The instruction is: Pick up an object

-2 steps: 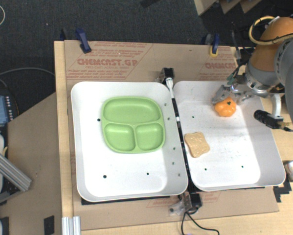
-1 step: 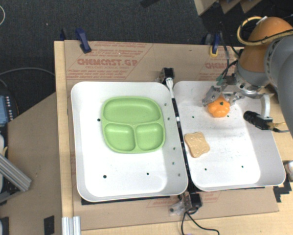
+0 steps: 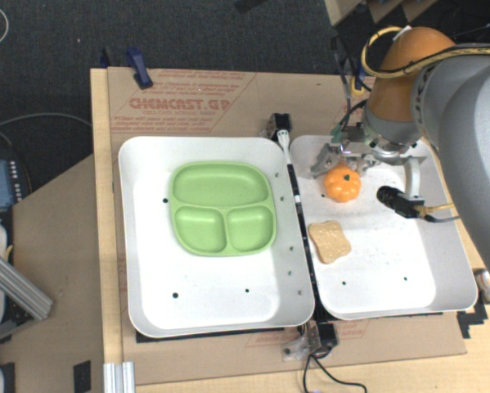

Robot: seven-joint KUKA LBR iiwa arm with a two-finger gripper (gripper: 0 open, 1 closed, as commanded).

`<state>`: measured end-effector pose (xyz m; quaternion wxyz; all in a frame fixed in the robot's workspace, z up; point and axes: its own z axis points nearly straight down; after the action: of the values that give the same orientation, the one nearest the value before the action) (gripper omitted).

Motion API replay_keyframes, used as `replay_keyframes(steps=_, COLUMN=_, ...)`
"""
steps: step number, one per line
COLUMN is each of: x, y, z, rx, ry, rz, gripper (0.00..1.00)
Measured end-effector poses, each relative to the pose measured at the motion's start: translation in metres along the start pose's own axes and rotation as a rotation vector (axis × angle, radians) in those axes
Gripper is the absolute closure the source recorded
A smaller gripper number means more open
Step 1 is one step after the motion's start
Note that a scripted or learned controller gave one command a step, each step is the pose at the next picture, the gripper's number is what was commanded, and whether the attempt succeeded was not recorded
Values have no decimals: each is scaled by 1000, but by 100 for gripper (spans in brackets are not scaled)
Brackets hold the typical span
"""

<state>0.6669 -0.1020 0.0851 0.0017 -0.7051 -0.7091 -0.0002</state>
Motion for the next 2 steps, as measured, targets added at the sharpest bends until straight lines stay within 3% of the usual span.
replay_keyframes(steps=1, x=-4, y=0, z=-11, rx=-3, ry=-3, rz=3, gripper=100)
replay_keyframes(steps=2, x=-4, y=1, z=-22, rx=-6, ry=-5, rz=2, gripper=100)
